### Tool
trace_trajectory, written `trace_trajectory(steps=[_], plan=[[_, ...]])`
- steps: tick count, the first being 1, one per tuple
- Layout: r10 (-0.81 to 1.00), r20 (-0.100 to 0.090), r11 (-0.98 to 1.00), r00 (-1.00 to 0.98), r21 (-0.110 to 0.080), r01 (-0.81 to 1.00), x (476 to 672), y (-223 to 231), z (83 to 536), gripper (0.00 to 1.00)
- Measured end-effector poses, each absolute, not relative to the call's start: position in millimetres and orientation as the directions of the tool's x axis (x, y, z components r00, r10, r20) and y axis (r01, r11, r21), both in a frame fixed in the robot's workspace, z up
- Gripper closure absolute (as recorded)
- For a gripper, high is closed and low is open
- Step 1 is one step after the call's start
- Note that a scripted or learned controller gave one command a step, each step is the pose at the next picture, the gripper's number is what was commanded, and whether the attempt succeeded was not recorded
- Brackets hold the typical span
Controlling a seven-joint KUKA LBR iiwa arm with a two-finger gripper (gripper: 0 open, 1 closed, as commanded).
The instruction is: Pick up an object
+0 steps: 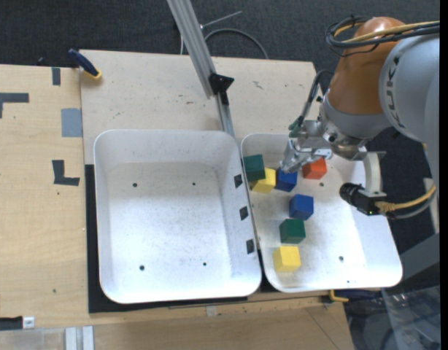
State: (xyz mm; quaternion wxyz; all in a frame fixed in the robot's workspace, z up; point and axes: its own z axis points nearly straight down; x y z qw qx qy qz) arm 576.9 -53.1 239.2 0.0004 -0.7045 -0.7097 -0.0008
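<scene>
Seven small coloured cubes lie in the right-hand shallow white bin [370,257], right of the frame's centre. A dark green cube [254,166] sits nearest the bin's upper left corner, with a yellow cube [263,184] touching it just below and slightly right. A blue cube [286,180] lies just beside that yellow one, partly covered from above. An orange-red cube [314,169] rests a little to the right of it. Lower down, a second blue cube [301,205] stands apart, a second dark green cube [292,230] sits just below it, and a second yellow cube [287,257] lies lowest, near the bin's lower left edge.
</scene>
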Motion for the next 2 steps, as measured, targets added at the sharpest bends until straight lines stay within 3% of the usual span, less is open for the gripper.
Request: trace_trajectory(steps=[2], plan=[[1.000, 0.002, 0.006, -0.006, 0.000, 1.000, 609.7, 40.2, 231.1, 1.00]])
